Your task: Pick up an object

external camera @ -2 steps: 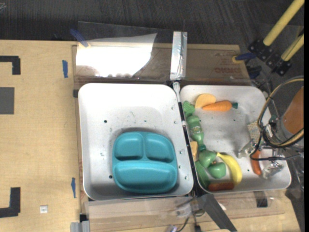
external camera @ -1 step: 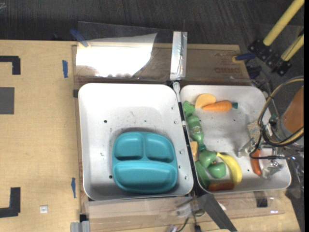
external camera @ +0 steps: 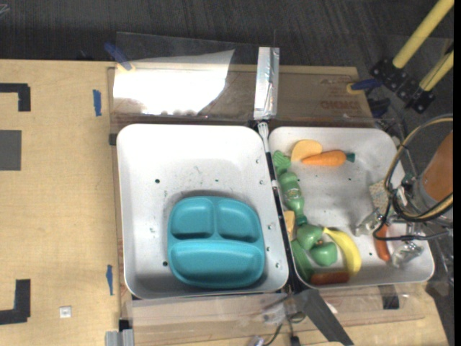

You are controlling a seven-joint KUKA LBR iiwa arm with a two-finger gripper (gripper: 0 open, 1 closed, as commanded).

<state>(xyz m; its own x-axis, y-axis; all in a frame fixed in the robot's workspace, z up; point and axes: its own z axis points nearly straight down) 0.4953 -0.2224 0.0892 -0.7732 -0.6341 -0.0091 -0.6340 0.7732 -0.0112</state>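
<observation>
My gripper (external camera: pixel 387 236) is down at the right end of the right bin (external camera: pixel 338 193), hanging from the grey arm with its orange band (external camera: pixel 441 170). Its two metal fingers (external camera: pixel 367 222) stand apart, open. A small red-orange toy piece (external camera: pixel 382 248) lies on the bin floor between them. To its left lie a yellow banana (external camera: pixel 346 249), a green pepper (external camera: pixel 317 245), a string of green toy pieces (external camera: pixel 289 189), a carrot (external camera: pixel 325 159) and a yellow-orange slice (external camera: pixel 305 149).
The left bin (external camera: pixel 144 164) holds a teal divided plate (external camera: pixel 215 242). The wall between the bins (external camera: pixel 274 200) runs close to the green pieces. Black cables (external camera: pixel 400 186) loop around the wrist. Yellow-handled tools (external camera: pixel 421 31) lie at the top right.
</observation>
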